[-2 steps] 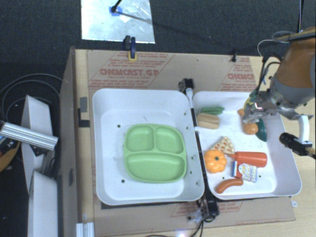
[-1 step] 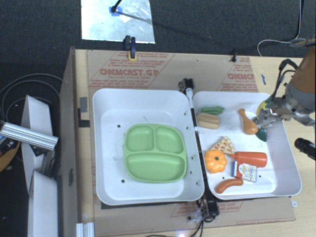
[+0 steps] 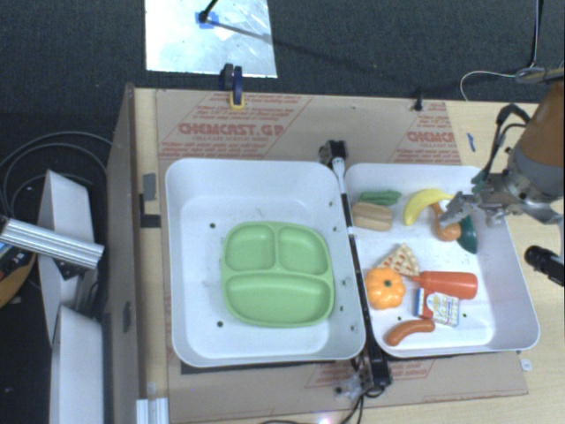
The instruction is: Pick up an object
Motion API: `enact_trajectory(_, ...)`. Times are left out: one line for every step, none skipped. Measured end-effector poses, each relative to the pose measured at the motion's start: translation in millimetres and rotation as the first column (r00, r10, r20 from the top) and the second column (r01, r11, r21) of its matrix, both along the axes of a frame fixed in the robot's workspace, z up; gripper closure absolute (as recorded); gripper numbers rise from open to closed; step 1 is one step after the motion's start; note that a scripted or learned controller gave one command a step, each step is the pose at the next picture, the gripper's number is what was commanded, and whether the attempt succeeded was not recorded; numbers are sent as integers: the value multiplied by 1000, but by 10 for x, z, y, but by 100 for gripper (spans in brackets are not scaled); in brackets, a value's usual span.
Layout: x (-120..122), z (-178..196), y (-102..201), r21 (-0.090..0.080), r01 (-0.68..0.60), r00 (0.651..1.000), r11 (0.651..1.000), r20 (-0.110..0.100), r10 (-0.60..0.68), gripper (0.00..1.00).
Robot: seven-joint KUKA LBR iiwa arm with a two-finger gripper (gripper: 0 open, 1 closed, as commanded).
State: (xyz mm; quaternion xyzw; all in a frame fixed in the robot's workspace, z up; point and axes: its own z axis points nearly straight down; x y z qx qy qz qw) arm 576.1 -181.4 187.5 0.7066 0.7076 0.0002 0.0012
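Now claw (image 3: 461,212) low in right bin (image 3: 516,307), upper right corner, directly over small orange piece (image 3: 447,231) beside dark green piece (image 3: 468,237); grip state unclear. Banana (image 3: 425,203) just left, long axis slanting.

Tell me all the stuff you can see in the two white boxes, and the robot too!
bins: 2, white, side by side on the bench
plate: 1, green, three sections, left bin
banana: 1, yellow, right bin, top
pumpkin: 1, orange, right bin, near the divider
carrot: 1, orange-red, right bin, middle
sausage: 1, orange-brown, right bin, front
carton: 1, white and blue, beside the sausage
gripper: 1, grey, over the right bin's far corner
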Motion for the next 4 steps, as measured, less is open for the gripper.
enact_trajectory(508, -878, 299, 0, -6, 1000, 1000, 3, 6, 0)
enact_trajectory(189, -966, -147, 8, -1, 1000, 1000, 3, 1, 0)
enact_trajectory(705, 321, -244, -5, -5, 1000, 1000, 17, 5, 0)
enact_trajectory(447, -487, 418, 4, -6, 1000, 1000, -6, 6, 0)
